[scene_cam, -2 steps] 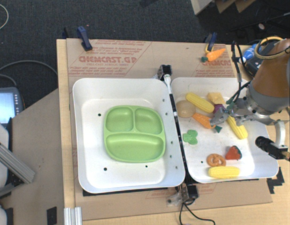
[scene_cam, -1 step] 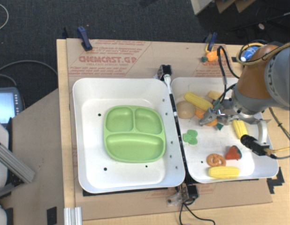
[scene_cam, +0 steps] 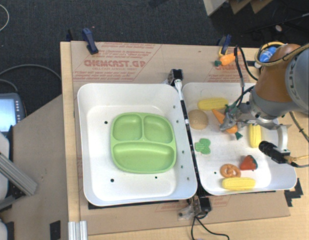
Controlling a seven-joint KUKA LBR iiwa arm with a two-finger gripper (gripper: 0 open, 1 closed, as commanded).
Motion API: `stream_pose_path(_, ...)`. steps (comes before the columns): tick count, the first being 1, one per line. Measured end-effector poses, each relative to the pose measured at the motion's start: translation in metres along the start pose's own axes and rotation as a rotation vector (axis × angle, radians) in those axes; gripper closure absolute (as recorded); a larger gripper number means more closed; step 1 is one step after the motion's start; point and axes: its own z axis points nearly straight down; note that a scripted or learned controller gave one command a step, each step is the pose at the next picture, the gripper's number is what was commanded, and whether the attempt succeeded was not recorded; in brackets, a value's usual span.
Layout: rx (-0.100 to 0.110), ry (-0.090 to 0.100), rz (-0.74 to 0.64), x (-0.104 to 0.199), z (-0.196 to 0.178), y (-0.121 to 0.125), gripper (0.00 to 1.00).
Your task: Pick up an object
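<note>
On the bench (scene_cam: 119,59), two shallow white bins sit side by side on a brown board printed with red lettering. The left bin (scene_cam: 89,134) holds a green divided plate (scene_cam: 143,142) with three compartments, lying flat near the bin's centre. The right bin (scene_cam: 209,176) holds the loose toy foods. Along its far side lies a yellow corn cob (scene_cam: 212,104); just beside it, toward the dividing rim, rests a tan round potato-like piece (scene_cam: 198,119). Nearer the viewer, a small green leafy piece (scene_cam: 203,146) lies close to the divider. At the near edge, a brown ring-shaped pastry (scene_cam: 230,171) touches a second yellow corn cob (scene_cam: 238,183), and a red strawberry-like piece (scene_cam: 248,162) lies just beside them. A third yellow corn cob (scene_cam: 254,135) lies lengthwise toward the right wall.

The arm, grey with an orange band, reaches in from the right, and its gripper (scene_cam: 229,125) is low over the middle of the right bin. An orange carrot-like piece (scene_cam: 219,116) lies directly at the fingertips, with a further scrap of orange showing below them. Whether the fingers are parted or closed on it cannot be told from this angle.

Blue clamps (scene_cam: 89,40) fix the board's far edge.
</note>
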Motion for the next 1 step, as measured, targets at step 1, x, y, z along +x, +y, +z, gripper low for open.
stream_pose_path(1,-0.005,0.003,-0.006,0.0693,-0.0955,0.0336,1.00)
